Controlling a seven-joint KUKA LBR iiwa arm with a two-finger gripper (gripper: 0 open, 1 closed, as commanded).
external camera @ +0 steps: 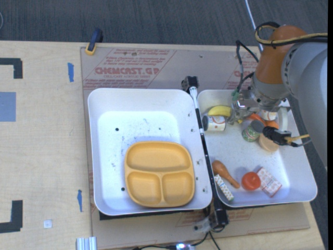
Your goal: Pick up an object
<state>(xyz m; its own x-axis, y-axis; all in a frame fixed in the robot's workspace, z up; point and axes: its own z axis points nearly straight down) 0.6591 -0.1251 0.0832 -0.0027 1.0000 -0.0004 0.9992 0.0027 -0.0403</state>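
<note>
The right bin [296, 191] holds several small objects. A yellow banana [219, 110] and a small white carton [216, 123] lie at its far left. A green can [251, 134], an orange piece [258, 123] and a tan round piece [269, 144] crowd together under the wrist. Near the front lie a brown drumstick-shaped toy [225, 172], a red tomato [251, 180], a pink-and-white packet [269, 182] and a patterned white bar [225, 187]. My gripper [241, 111] is low in the far part of this bin, between the banana and the green can. Nothing visibly hangs from it.
In the left bin [104, 108], a yellow divided plate [159, 172] sits toward the front right. The wall [200, 134] between the two bins runs just left of the banana and carton. Black cables [278, 135] from the wrist dangle over the can cluster.
</note>
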